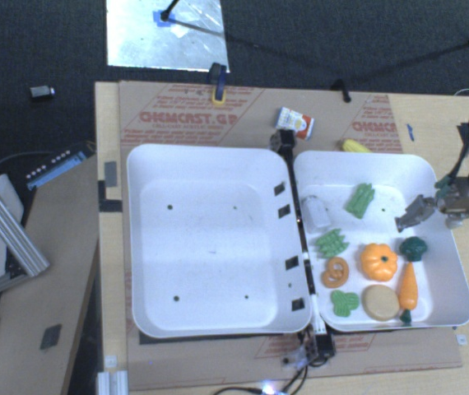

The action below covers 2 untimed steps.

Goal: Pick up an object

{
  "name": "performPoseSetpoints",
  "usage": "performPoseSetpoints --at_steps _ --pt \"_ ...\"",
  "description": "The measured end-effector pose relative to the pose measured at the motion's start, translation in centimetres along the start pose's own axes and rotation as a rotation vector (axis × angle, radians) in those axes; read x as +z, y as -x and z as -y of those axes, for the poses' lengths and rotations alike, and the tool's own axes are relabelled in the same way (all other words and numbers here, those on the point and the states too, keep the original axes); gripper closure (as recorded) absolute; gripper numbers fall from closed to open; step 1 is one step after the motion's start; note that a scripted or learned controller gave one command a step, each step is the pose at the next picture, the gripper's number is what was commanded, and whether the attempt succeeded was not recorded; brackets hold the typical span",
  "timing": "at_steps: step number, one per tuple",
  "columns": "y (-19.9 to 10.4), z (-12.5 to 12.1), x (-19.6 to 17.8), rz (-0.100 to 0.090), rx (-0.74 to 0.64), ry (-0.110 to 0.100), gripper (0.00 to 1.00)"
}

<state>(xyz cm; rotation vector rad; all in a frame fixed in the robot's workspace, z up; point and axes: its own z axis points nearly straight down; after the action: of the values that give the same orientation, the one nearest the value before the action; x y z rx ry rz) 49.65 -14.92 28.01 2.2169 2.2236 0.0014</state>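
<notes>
1. From the fixed overhead camera we see two shallow white plastic bins side by side on a brown cardboard sheet (177, 113); the left bin (210, 241) is bare white inside, and the right bin (444, 303) holds a cluster of toy foods.
2. In the right bin we find a round orange pumpkin (379, 261) near the middle, an orange carrot with a green tip (407, 287) just right of it, a dark green broccoli floret (414, 248) above the carrot, and a beige round bun (380, 302) below the pumpkin.
3. Left of the pumpkin lie a brown pretzel (335, 271), a light green leafy piece (331, 242) and a green lump (344, 303); a ridged green vegetable (359, 199) sits higher up.
4. The grey two-finger gripper (409, 214) hangs over the right bin's right side, above the broccoli; we see nothing between its fingers, but we cannot tell how far apart they stand.
5. A small yellow piece (355, 146) lies outside, just beyond the right bin's far rim.
</notes>
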Motion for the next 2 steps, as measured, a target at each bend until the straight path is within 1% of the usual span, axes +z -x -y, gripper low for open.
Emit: performPoseSetpoints --at_steps 1,2 --pt "-5.4 -1.4 12.9 -0.005 -0.006 -0.011 0.0" --pt "-5.7 -0.2 16.9 0.003 0.0 0.018 0.0"
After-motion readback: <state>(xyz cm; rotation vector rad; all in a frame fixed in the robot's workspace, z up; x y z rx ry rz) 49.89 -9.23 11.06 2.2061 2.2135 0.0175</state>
